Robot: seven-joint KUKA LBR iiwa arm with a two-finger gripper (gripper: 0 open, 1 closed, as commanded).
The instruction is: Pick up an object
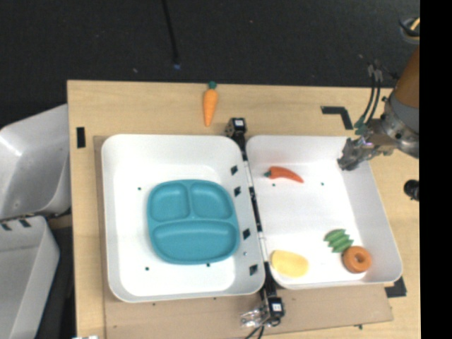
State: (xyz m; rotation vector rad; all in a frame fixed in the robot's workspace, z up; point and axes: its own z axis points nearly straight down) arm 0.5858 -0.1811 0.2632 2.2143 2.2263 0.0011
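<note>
The right bin (367, 189) holds a red chili pepper (285, 175) near its back left, a yellow lemon-shaped piece (289, 263) at its front left, a green leafy piece (338, 241) and an orange doughnut-shaped ring (357, 259) at its front right. My gripper (351, 157) hangs over the bin's back right rim, well apart from all of these. It is small and dark here, with nothing visibly held.
The left bin (120, 189) carries a teal divided plate (191, 221). An orange carrot (210, 104) lies on the wooden bench behind the bins. Black clips (236, 126) sit along the seam between the bins. White equipment (32, 161) stands at the left.
</note>
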